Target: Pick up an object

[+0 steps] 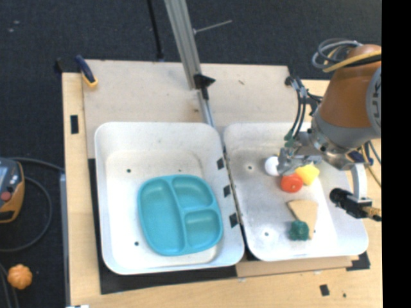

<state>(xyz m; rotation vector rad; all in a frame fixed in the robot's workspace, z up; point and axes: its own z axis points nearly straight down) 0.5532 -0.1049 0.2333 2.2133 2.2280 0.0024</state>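
Observation:
In the right bin (257,236) several small objects lie close together: a white ball (272,166), a red-orange round piece (291,183), a yellow piece (309,174), a tan wedge (304,211) and a dark green lump (298,230). My gripper (292,159) hangs low over the cluster, just above the yellow and red pieces and right of the white ball. The orange-banded wrist (347,101) covers much of it from above.
A teal divided plate (180,213) rests in the left bin (115,172). A slanted metal rail (186,43) stands behind the bins. A small orange object (19,275) lies off the bench at lower left, and cables (353,204) trail beside the wrist.

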